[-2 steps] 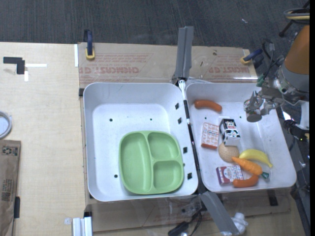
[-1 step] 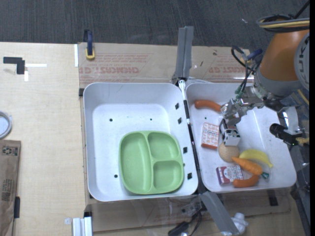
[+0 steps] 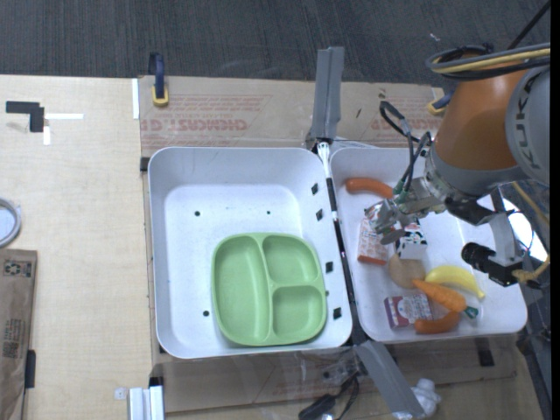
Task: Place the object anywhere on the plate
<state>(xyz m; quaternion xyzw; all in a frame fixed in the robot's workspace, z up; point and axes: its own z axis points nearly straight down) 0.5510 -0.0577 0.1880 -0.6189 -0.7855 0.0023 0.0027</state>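
A green plate (image 3: 267, 287) with three compartments lies in the left bin (image 3: 175, 191). The right bin (image 3: 490, 313) holds several toy foods: an orange sausage (image 3: 368, 185), a red-and-white carton (image 3: 372, 243), a tan round piece (image 3: 403, 271), a yellow banana (image 3: 455, 278), an orange carrot (image 3: 440, 295), a dark red packet (image 3: 406, 310) and an orange piece (image 3: 436, 325). My gripper (image 3: 391, 220) hangs low over the upper middle of the right bin, just above the carton and a small black-and-white box (image 3: 413, 237). The arm reaches in from the right.
A grey divider post (image 3: 328, 94) stands between the bins at the back. A blue-and-yellow clamp (image 3: 157, 81) sits on the cardboard behind the left bin. A tape roll (image 3: 5, 223) lies at the far left of the bench.
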